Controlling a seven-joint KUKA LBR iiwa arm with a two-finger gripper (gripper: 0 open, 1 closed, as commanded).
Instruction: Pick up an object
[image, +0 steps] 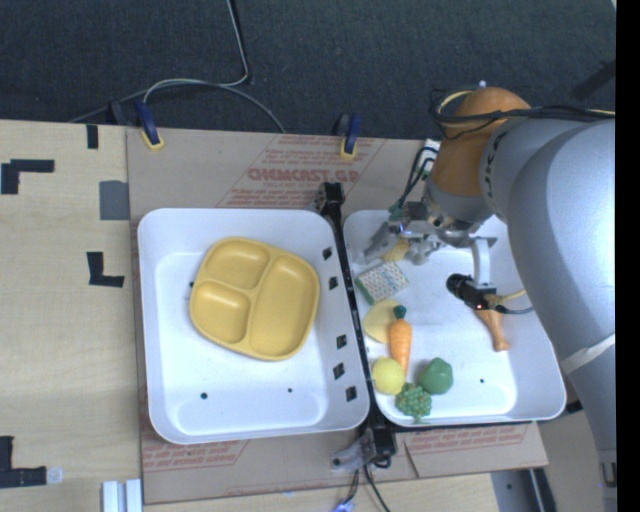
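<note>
- Camera view: my gripper (400, 243) hovers low in the right bin (520, 385), over the checkered cloth (381, 281).
- Whether it is open or closed, I cannot tell.
- Reaching step, I judge; next I descend and close on one object.

divided plate (254, 297) in the left bin (165, 330); toy vegetables (405, 365) in the right bin (530, 385), below the gripper (405, 240).

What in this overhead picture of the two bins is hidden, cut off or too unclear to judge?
- Hand: small and cluttered in the camera view; finger state unreadable.
- Right white shallow bin: its far right side covered by the grey arm.
- Small patterned packet: too small to identify.
</note>
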